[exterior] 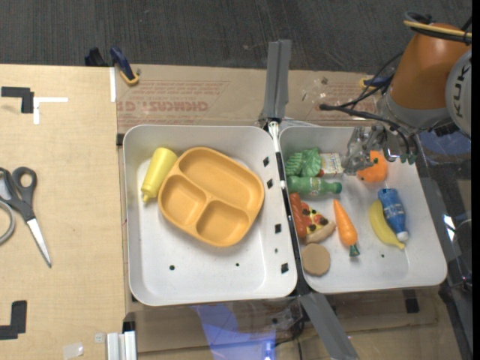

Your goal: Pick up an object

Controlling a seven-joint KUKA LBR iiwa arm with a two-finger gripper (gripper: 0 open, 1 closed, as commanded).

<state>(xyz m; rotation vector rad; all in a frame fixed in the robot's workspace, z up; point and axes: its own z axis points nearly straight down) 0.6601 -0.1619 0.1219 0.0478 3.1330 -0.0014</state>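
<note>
Gripper (365, 153) hung low over the far part of the right bin (427, 272), just left of a small orange toy (374, 170) that sat at its tips; whether its fingers were open or closed could not be told, and nothing was seen clamped between them. Above it rose the grey arm with its orange band (424, 73).

That right bin was crowded. A green bottle (313, 186) lay on its side by the left wall, with a green leafy packet (304, 161) just beyond it. Nearer sat a pizza slice toy (310, 222), a round brown cookie (316, 259), and a carrot (344, 224) lying lengthwise mid-bin. A blue bottle (392, 211) rested against a banana (385, 228) toward the right wall.

Left of it, the other bin (202, 283) held a yellow divided plate (209, 195) with three compartments, and a yellow bottle (157, 172) touching the plate's left edge.

Red mirrored lettering ran across the cardboard (187, 96) beyond the bins; it was too reversed and faint to read with confidence. Scissors (26, 208) lay on the wooden bench well left.

Open floor showed in the near right corner of the right bin and along the near side of the left bin, while the toy at the gripper sat close to the far wall.
</note>
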